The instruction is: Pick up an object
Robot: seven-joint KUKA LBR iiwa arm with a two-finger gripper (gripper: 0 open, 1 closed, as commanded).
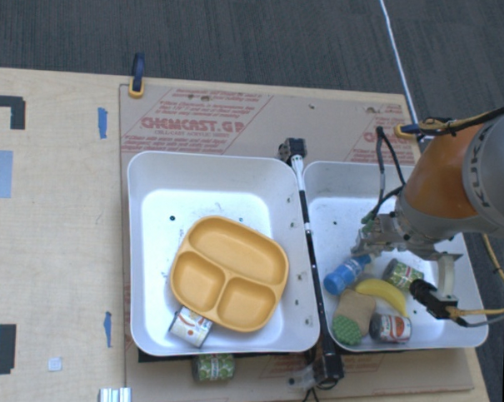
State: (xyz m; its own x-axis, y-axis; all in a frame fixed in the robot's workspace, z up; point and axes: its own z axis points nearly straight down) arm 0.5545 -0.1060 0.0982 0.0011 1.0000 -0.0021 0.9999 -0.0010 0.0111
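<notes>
You are looking down at a slant on two shallow white bins side by side. Take the right bin (pixel 336 191) as your landmark. The grey arm with its orange band reaches in from the right, and the gripper (pixel 375 240) hangs over the middle of that bin, pointing down. Whether it is open or closed cannot be told from here, and nothing is seen held in it.

In the near half of the right bin lies a cluster of small things. Just below and to the left of the gripper is a blue bottle (pixel 346 273), lying on its side and the nearest candidate. Beside it toward the bin's right wall is a yellow banana (pixel 381 292), with a green-labelled can (pixel 401 273) just beyond it and a red-labelled can (pixel 390 328) at the near edge. A tan pouch (pixel 354 308) and a green round piece (pixel 346 328) sit at the bin's near left corner.

The bottle looks light, stiff and smooth, so it may roll or slip; you would do best to close across its body, at right angles to its length. The banana looks like a light toy, curved, best taken at mid-length.

In the bin to the left of the right bin rests a yellow divided plate (pixel 229 272), with a small white carton (pixel 189 326) at its near edge.
</notes>
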